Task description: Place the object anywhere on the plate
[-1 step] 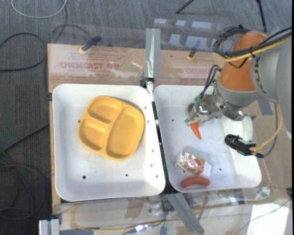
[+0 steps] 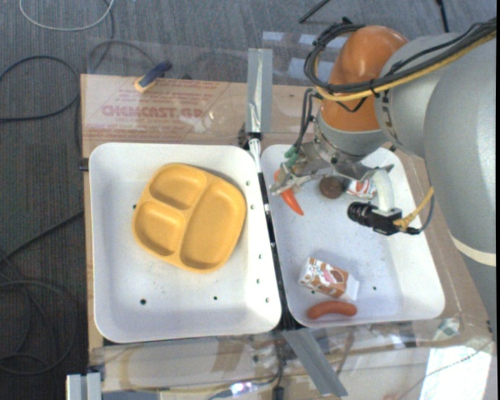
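Meanwhile, the gripper [image 2: 285,180] hung low over the right bin [image 2: 417,286], at its upper left corner, and I cannot tell how it was set. A small orange carrot [image 2: 293,202] lay just beneath it on the bin floor. Over in the left bin [image 2: 117,290] sat the yellow plate [image 2: 190,216], well apart.
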